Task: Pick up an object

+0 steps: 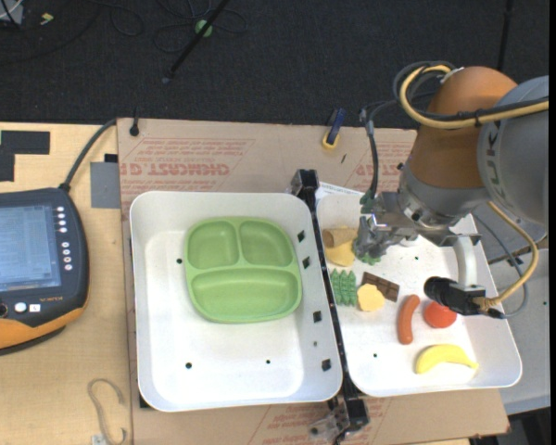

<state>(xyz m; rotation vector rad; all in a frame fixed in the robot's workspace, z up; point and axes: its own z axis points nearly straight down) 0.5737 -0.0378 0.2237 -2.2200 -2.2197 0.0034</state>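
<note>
My gripper (369,246) is low over the back left part of the right bin (500,364). It hangs just right of a tan round piece (336,238) and a yellow piece (342,257). In front of it lie a green ridged toy (343,289), a brown block (381,285) and a yellow wedge (371,299). Farther forward are an orange sausage (407,320), a red tomato (439,316) and a yellow banana (445,361). I see nothing held.
The left bin (157,360) holds a green divided plate (242,270). A black divider (321,286) runs between the bins. A control tablet (23,262) lies on the bench at the far left. The arm's orange and grey body (463,146) looms over the right bin's back.
</note>
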